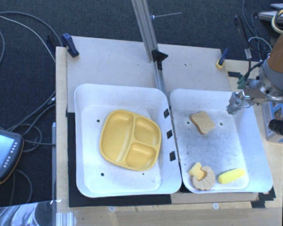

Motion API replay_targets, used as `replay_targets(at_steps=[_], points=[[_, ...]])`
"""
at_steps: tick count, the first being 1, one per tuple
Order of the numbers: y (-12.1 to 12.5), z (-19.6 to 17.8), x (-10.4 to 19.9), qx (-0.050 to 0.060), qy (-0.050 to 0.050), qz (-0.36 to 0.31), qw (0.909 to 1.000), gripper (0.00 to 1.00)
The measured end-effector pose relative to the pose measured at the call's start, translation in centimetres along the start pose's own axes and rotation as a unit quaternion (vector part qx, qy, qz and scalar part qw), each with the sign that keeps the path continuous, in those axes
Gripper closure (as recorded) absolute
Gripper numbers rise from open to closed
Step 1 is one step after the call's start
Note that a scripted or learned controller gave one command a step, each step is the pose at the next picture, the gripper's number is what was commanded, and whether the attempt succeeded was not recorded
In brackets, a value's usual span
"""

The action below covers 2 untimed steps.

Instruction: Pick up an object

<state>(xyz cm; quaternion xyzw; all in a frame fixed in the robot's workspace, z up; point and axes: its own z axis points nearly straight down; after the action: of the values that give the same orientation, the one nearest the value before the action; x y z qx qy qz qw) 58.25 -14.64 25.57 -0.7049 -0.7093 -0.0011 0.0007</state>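
In the right bin (252, 138) lie three toy foods. A tan bread slice (203, 122) sits near the bin's back middle. A yellow corn cob (231, 175) rests at the front right, and a round tan biscuit (204, 180) with a small yellow chunk (195, 170) against it lies at the front middle. My gripper (235, 103) hangs over the bin's back right corner, to the right of the bread and apart from it, with nothing seen in it.
The left bin (86, 145) holds a yellow divided plate (130, 140). A metal pole (146, 26) slants up from between the bins. Blue clamps (69, 44) and cables lie at the bench's back and sides.
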Motion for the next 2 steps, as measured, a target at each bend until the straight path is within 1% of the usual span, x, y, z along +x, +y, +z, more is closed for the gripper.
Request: replay_targets(at_steps=[2], points=[[1.0, -0.4, 9.2, 0.0, 0.0, 0.0, 1.0, 1.0]])
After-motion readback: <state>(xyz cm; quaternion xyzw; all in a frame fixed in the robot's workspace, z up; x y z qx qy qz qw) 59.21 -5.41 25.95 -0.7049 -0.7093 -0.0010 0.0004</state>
